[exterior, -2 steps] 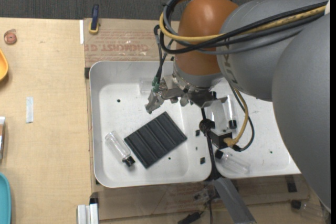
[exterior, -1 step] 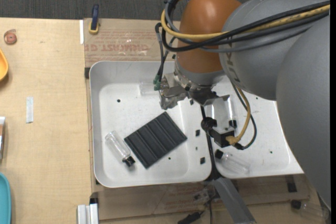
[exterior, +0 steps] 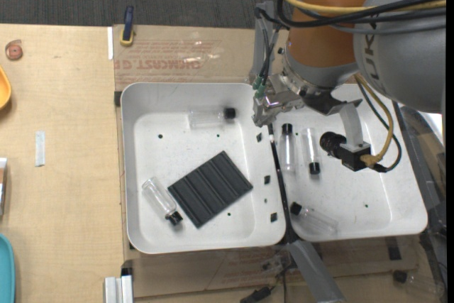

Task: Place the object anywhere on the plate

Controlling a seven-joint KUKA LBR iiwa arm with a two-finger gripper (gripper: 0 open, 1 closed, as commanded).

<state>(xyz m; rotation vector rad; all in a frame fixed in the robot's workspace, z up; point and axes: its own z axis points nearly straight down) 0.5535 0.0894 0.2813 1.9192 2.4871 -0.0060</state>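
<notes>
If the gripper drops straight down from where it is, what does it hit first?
Probably the rim between the two bins, or the right bin's floor beside it. The gripper hangs over that edge, and the nearest vial lies slightly right; depth is unclear.

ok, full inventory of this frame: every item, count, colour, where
bins: 2, white, side by side on the bench
plate: 1, dark grey, ribbed, lying at a slant in the left bin
clear vials with black caps in the left bin: 2, one near the back wall, one at the front left beside the plate
clear vials with black caps in the right bin: 3, two side by side near its left wall, one at the front left
cardboard sheet: 1, brown, behind the left bin
clamp: 1, blue and yellow, on the cardboard's back left corner
arm: 1, grey with orange band, over the right bin
claw: 1, metal, over the wall between the bins
</notes>
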